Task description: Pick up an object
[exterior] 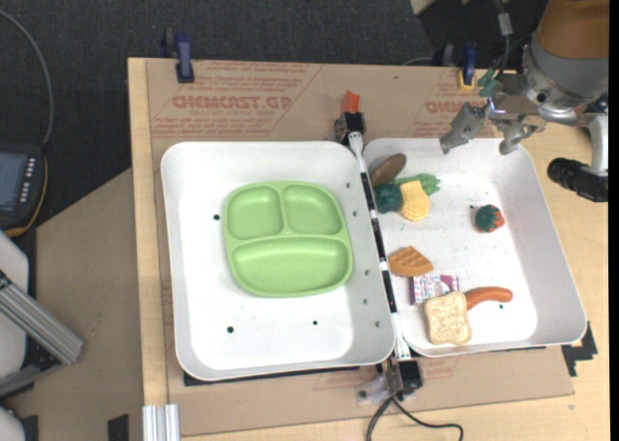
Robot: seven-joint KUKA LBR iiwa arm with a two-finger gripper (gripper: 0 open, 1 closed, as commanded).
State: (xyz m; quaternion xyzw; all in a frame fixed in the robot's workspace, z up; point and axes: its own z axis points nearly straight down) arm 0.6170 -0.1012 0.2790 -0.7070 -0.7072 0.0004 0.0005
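Grey arm with a broad orange band above a pale grey wrist collar, ending in a metallic gripper with two splayed grey fingers, a spot of green and blue at its base, dark cables trailing above.

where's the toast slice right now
The toast slice lies in the right bin, near its front edge in the camera view, just below the purple packet and beside the sausage.
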